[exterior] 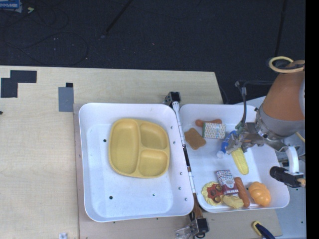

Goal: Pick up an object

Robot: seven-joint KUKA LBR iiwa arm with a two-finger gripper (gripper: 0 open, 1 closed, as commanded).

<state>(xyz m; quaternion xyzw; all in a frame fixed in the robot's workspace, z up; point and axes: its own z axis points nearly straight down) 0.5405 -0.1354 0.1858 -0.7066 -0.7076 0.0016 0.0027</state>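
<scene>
Objects: toy foods lie in the right bin [279, 195], all resting on its floor.
Corn: a yellow corn cob [240, 161] lies just below the jaws, near the bin's middle.
Blue item: a small blue piece [227, 144] sits just left of the jaws, partly hidden.
Box: a small green-and-white box [214, 130] lies beside a brown slice [194, 139] and an orange carrot-like piece [207, 122].
Front corner: a sausage [241, 191], an orange fruit [259, 193], a small carton [225, 178] and a red-yellow piece [214, 193] crowd together.
Jaws: the gripper [242, 139] is low over the right bin; whether apart or together, I cannot tell.
Arm: the orange band [284, 98] reaches in from the right.
Left bin: the left bin [94, 193] holds a yellow divided plate [138, 147].
Table: a pale wooden table [35, 168] carries both bins.
</scene>
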